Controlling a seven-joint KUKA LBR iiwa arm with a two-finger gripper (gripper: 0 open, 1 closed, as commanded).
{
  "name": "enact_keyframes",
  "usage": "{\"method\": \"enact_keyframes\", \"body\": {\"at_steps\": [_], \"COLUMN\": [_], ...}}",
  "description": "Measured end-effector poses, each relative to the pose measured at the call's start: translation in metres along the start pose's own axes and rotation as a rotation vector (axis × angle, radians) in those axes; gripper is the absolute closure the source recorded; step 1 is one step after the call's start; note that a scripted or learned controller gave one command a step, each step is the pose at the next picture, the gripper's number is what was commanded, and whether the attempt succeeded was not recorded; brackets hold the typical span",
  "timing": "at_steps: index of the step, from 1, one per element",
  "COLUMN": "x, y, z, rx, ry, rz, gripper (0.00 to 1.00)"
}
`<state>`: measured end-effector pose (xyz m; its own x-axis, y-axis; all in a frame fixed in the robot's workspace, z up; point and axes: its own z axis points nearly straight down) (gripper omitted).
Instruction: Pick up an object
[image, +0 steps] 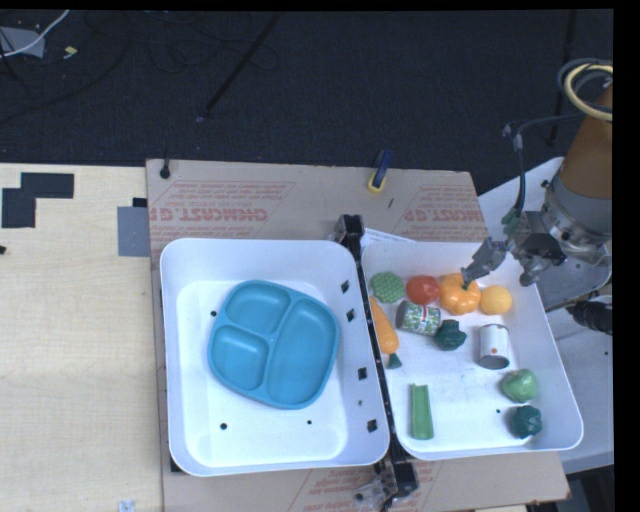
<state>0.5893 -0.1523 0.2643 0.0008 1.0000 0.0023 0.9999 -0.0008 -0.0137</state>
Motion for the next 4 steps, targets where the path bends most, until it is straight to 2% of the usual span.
{"method": "enact_keyframes", "body": {"at_steps": [1,3,4], "x": [0.0,0.0,0.0], "y": [0.002,0.004,0.012], "z": [-0.007,0.12,0.146], "rx": [-0.011,-0.004,-0.033], "ry": [-0.002,0.0,-0.004], "rz": [-0.002,-0.001,0.0], "gripper": [0.0,0.0,0.0]}}
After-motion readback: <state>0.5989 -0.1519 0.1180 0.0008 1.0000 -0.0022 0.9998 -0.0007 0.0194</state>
